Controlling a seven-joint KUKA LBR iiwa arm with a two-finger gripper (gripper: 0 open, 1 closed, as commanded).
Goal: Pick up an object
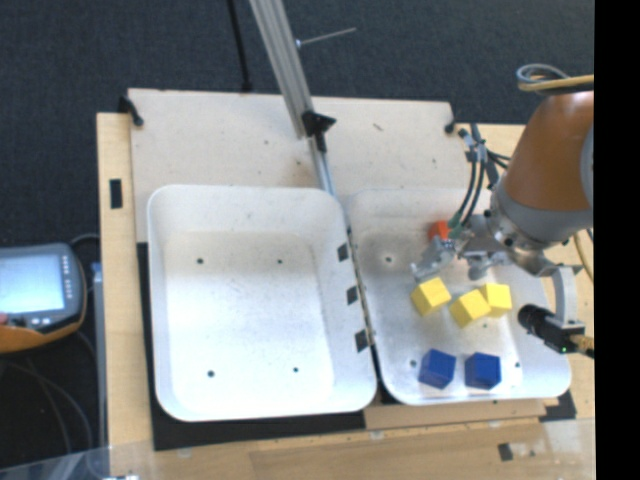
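The right bin holds three yellow blocks: one at the centre, one beside it and one further right. Two blue blocks lie near the bin's front edge. A small orange-red piece sits just behind the gripper. My gripper hangs over the middle of the right bin, just behind the yellow blocks. It stands open with nothing between its fingers.
The left bin stands beside the right one, with a shared rim between them. A slanted metal pole rises from behind the bins. A small screen sits off the bench at the far left.
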